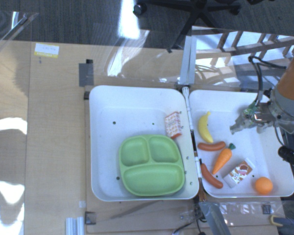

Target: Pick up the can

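Evidently in the approach step, the grey two-finger gripper (241, 123) hung over the right white bin (284, 192), jaws apparently open and empty, needing to cross to the small red-and-white can (173, 125) in the left white bin (100, 146).

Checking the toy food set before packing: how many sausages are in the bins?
2. One sausage lies in the right bin below the banana; the other sausage lies near that bin's front-left corner, beside the carrot.

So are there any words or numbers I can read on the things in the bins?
None can be read.
Can: red and white print, too blurred to read.
Small carton: a red picture, any lettering too small to read.
Yellow sticker on the bench: marks too small to read.
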Available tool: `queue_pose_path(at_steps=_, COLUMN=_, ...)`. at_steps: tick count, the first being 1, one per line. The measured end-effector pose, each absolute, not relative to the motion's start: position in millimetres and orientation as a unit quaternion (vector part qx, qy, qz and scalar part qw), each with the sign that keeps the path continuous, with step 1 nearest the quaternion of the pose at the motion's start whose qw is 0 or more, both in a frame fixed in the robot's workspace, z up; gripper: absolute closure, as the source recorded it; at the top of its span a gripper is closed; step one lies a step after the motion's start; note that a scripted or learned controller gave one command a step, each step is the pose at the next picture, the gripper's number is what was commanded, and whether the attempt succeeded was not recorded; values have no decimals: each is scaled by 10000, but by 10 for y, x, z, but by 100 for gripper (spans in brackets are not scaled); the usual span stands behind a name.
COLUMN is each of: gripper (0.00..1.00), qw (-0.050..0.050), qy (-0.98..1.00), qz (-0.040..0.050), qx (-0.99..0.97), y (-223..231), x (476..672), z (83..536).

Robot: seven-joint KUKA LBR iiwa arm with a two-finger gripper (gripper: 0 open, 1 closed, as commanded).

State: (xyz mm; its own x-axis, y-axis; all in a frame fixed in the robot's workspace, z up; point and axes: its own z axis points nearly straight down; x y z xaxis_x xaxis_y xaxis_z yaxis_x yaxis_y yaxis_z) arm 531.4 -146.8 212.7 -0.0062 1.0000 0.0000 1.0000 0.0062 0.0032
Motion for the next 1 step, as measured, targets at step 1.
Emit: queue_pose_path(at_steps=1, gripper=0, qw=49, qy=6603, qz=53, qx=7509, y=-891, x=4915, z=890)
